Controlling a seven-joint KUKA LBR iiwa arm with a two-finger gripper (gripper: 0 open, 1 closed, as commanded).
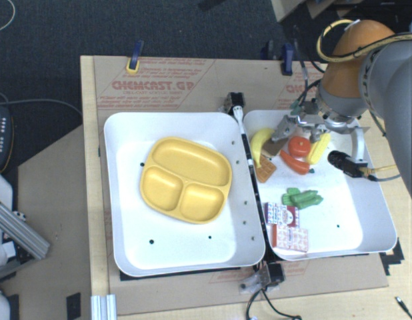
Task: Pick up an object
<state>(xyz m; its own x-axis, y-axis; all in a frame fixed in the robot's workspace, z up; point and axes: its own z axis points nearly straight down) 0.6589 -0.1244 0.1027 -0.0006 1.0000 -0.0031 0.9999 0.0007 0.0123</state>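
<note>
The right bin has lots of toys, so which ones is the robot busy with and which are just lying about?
Busy with:
end effector over the pile
red toy
yellow banana

Lying about:
green toy
red-and-white carton
yellow divided plate in the left bin

tray (186,179): plain yellow
bins (126,199): white
tomato-like piece (299,147): red-orange
leafy piece (301,198): green
carton (286,227): red and white print
arm band (356,55): orange

Glossy yellow plastic tray (185,180), smooth white plastic bins (119,199), matt brown cardboard bench top (173,85)
</note>
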